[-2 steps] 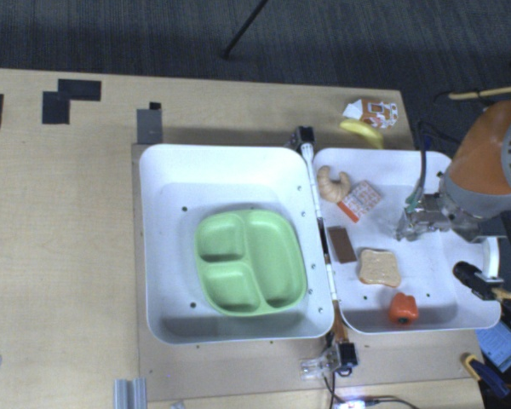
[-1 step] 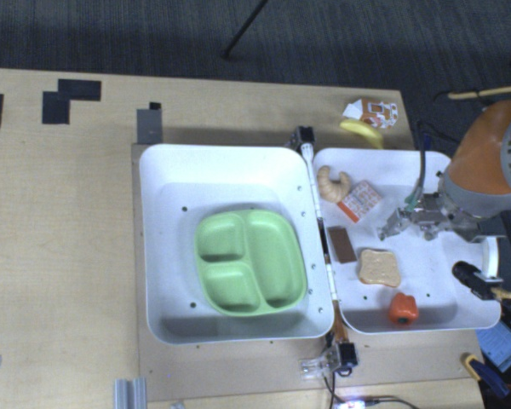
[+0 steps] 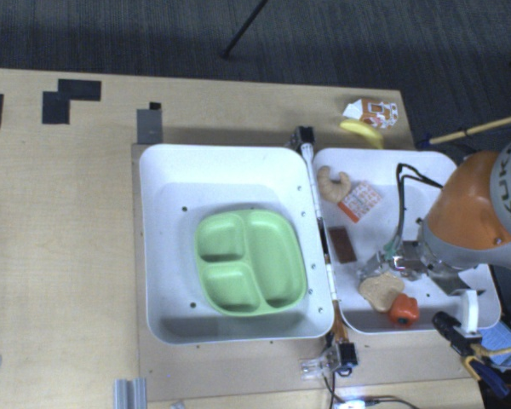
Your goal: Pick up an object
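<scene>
We are reaching into the right bin (image 3: 477,313), with our jaws (image 3: 390,262) lowered over the cluster of objects at its near end. They sit just above, perhaps touching, a tan bread-like piece (image 3: 381,290); whether they stand apart or together we cannot tell, as the wrist and cabling blur that spot. Nothing is visibly caught between them, so we judge the pick is not yet made and we are in the descent or closing step.

The likely targets lie close together: the tan piece, an orange-red object (image 3: 404,310) just to its near right, and a dark brown block (image 3: 341,244) to the left by the bin's wall. Farther off in the same bin lie a checked packet (image 3: 359,200) and a beige curled piece (image 3: 330,182). The left bin (image 3: 162,228) holds a green divided tray (image 3: 250,261).

Next, we think, we must settle squarely on one object, close firmly, and lift straight up, taking care that neighbours do not wedge in or knock the piece aside.
</scene>
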Motion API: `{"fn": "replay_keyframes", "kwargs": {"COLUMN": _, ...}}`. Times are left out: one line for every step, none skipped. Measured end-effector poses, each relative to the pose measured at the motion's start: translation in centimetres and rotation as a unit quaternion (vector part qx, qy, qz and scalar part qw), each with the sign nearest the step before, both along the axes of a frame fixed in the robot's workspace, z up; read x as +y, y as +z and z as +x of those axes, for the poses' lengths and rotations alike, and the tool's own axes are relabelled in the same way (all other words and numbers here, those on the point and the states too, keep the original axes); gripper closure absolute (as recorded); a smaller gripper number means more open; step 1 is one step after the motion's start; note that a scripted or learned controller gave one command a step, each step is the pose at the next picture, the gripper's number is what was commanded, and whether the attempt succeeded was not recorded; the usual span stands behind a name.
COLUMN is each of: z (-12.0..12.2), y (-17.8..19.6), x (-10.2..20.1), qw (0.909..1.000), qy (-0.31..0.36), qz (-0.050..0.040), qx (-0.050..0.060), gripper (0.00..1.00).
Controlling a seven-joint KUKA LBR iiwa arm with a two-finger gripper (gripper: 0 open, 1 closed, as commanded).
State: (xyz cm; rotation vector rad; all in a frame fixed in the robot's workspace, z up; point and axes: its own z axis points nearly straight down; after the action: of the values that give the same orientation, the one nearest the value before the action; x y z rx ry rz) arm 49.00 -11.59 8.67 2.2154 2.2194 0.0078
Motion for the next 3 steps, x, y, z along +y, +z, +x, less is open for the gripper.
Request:
{"fn": "replay_keyframes", "kwargs": {"z": 0.2, "y": 1.1, "x": 0.0, "qw": 1.0000, "qy": 0.001, "qz": -0.0002, "qx": -0.003, "gripper": 1.00}}
{"fn": "replay_keyframes", "kwargs": {"z": 3.7, "y": 3.5, "x": -9.1, "qw": 1.0000, "qy": 0.000, "qz": -0.0009, "qx": 0.002, "gripper": 1.00}}
{"fn": "replay_keyframes", "kwargs": {"z": 14.0, "y": 8.7, "x": 0.7, "qw": 1.0000, "qy": 0.002, "qz": 0.0008, "qx": 0.001, "gripper": 1.00}}
